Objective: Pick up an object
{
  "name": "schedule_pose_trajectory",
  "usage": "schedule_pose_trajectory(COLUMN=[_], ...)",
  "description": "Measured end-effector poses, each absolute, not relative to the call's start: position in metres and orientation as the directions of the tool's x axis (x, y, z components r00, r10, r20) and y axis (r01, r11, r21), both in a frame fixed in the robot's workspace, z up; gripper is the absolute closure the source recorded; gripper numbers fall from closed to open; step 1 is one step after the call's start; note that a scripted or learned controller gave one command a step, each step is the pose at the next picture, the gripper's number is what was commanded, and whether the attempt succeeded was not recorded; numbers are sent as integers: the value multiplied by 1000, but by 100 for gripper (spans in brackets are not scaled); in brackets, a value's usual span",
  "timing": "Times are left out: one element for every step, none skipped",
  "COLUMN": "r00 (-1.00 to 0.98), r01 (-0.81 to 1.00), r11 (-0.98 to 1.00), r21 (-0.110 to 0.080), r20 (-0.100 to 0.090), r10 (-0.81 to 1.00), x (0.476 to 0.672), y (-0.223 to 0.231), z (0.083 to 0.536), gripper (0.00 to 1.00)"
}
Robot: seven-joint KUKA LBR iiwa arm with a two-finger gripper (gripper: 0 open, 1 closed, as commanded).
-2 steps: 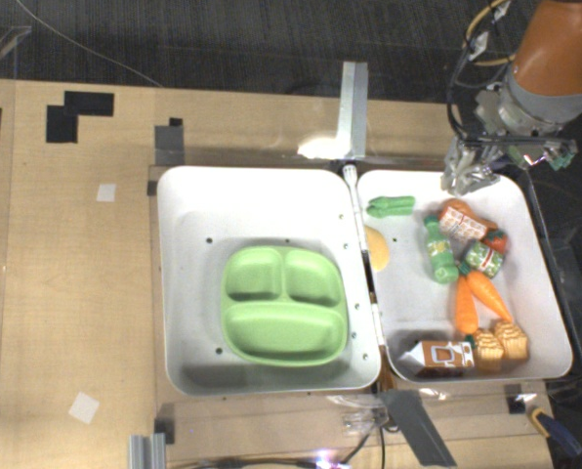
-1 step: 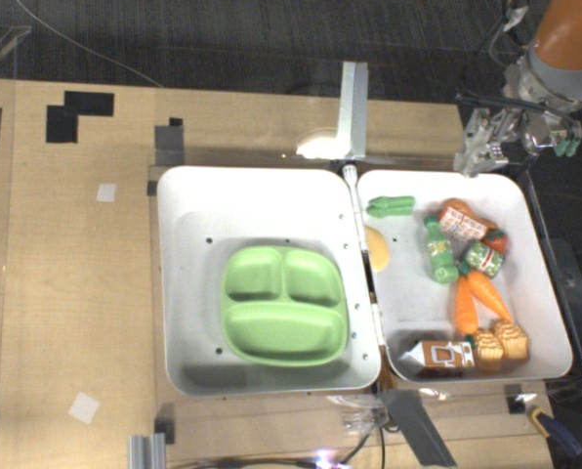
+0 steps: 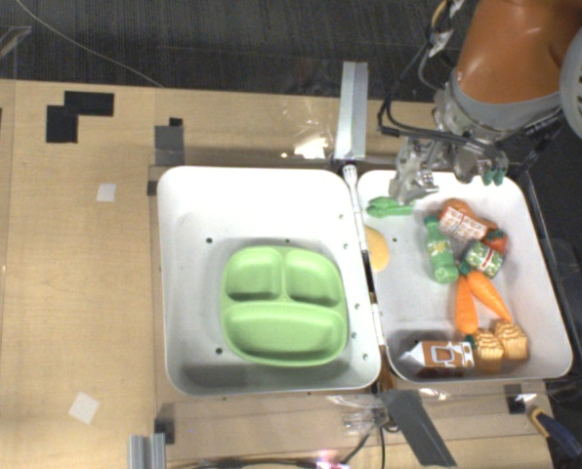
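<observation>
Brown bottle with white label (image 3: 445, 356) lying on its side at 6 o'clock of right white bin (image 3: 540, 262), touching golden-brown pastry-like toy pieces (image 3: 501, 344) at its 3 o'clock side. Two orange plastic carrots (image 3: 476, 299) just above those, angled in a V, tips toward 12. Green can with white label (image 3: 439, 253) at centre of same bin, lying tilted; another small green-red can (image 3: 485, 257) just beside at 3 o'clock. Red-brown packet with white label (image 3: 460, 219) at 12 o'clock of the cans, touching them. Flat green leaf-shaped toy (image 3: 389, 205) at 10 o'clock corner of right bin. Yellow-tan round disc (image 3: 376, 249) against left wall, at 9 o'clock, partly hidden by divider.

Left white bin (image 3: 188, 262) holding light green three-compartment plastic tray (image 3: 284, 304), lying flat, slightly toward 4 o'clock of centre.

Silver two-finger gripper (image 3: 409, 186) at 11 o'clock of right bin, over back rim, just above the leaf toy, orange wrist section (image 3: 511, 37) behind at 1 o'clock. Nothing seen between fingers; finger spread cannot tell. No contact with any object made out.
</observation>
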State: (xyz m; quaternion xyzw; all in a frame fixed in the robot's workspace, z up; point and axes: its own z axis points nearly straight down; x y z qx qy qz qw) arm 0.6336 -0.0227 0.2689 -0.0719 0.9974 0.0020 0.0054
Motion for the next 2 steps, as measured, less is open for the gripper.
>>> schedule_pose_trajectory(r00=[-986,-996], r01=[-167,-85], r11=[986,996], r21=[-3,1], r20=[-12,-12], r10=[-167,-85], x=[642,671], y=[-77,-31], z=[272,276], gripper=[100,100])
